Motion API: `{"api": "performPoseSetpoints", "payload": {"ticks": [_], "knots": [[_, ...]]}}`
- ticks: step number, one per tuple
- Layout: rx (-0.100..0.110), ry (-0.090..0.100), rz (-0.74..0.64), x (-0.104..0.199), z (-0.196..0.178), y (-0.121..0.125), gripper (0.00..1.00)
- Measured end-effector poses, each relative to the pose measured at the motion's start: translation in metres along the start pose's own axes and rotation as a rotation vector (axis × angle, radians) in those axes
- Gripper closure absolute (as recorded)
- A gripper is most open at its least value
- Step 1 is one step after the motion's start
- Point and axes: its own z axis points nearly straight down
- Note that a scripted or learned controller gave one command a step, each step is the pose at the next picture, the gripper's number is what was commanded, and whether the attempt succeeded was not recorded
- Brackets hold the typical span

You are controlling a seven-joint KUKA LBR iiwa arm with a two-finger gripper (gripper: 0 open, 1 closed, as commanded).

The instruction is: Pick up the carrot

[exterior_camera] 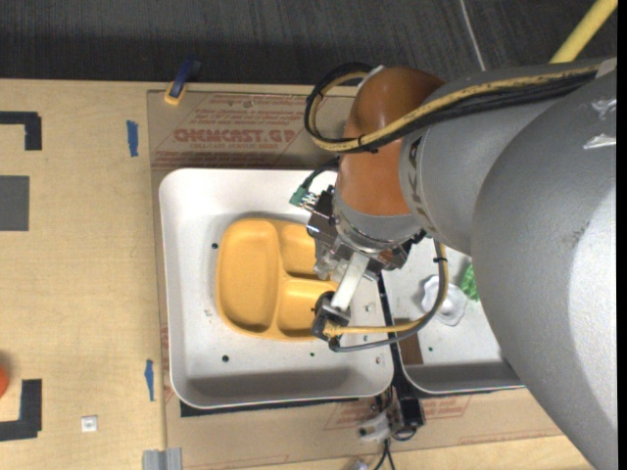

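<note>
Carrot: cannot tell where it is; the arm hides most of the right bin.
Gripper: low over the near right corner of the yellow plate; open or shut, cannot tell.
Plate: lies in the left bin; its right side is under the wrist.
Green bit: peeks out by the arm in the right bin; too little shows to name it.
Orange spot: cut off at the left edge.
Worktop: pale wood with black marks and blue tape.
Card: brown sheet under both bins.
Floor: dark carpet past the far edge.
</note>
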Motion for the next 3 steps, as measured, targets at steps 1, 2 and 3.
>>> {"api": "performPoseSetpoints", "payload": {"ticks": [1, 2, 3], "knots": [[-0.003, 0.002, -0.007, -0.004, -0.048, 0.017, 1.0], [0.0, 0.0, -0.019, -0.017, -0.015, -0.017, 1.0], [-0.003, 0.002, 0.134, 0.048, 0.021, -0.021, 1.0]]}}
